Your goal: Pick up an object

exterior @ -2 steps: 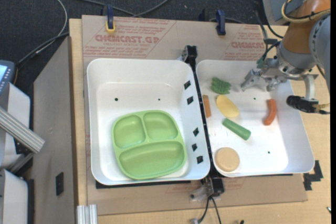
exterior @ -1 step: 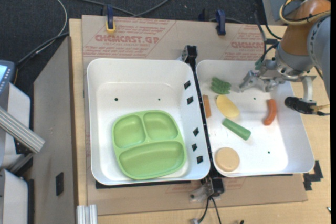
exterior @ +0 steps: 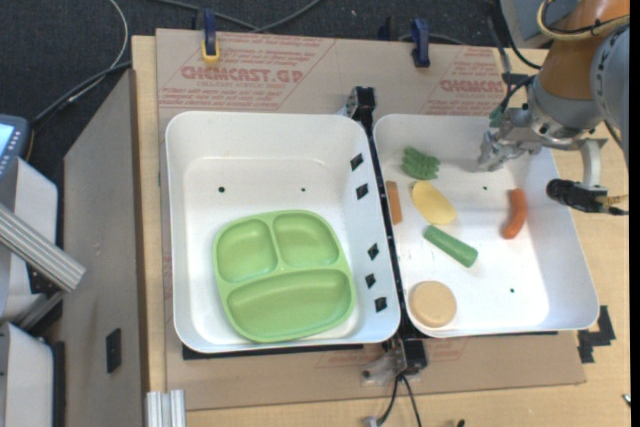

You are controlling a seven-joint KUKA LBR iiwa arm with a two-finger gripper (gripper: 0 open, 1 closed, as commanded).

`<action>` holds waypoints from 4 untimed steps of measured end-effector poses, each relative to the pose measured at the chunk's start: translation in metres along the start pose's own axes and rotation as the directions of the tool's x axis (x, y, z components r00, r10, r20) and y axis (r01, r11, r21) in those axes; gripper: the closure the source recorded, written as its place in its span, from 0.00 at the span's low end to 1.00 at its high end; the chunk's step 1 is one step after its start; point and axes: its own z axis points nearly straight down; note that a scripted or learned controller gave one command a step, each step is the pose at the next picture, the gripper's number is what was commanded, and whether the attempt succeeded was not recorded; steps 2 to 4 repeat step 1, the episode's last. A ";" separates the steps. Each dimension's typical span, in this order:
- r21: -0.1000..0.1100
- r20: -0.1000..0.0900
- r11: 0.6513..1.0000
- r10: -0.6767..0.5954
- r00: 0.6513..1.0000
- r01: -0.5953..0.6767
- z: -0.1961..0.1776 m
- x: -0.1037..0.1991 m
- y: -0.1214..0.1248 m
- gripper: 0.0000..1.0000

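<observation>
Nothing grasped yet; your gripper [exterior: 497, 148] hovers at the right bin's [exterior: 560, 315] far edge, finger state unreadable; nearest pick, the orange sausage [exterior: 514, 213], lies in that bin; whole pick remains.

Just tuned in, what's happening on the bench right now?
The arm's gripper is down over the far end of the right bin, with nothing visibly held. Toy foods lie loose in that bin: a green leafy piece, a yellow piece, a green stick, an orange sausage and a tan round piece. The left bin holds a green divided plate.
</observation>
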 end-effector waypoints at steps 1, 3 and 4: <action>-0.008 0.002 1.000 0.002 1.000 -0.002 -0.063 -0.003 0.009 1.00; -0.008 0.002 1.000 0.002 1.000 -0.002 -0.063 -0.003 0.009 1.00; -0.008 0.002 1.000 0.002 1.000 -0.002 -0.063 -0.003 0.009 1.00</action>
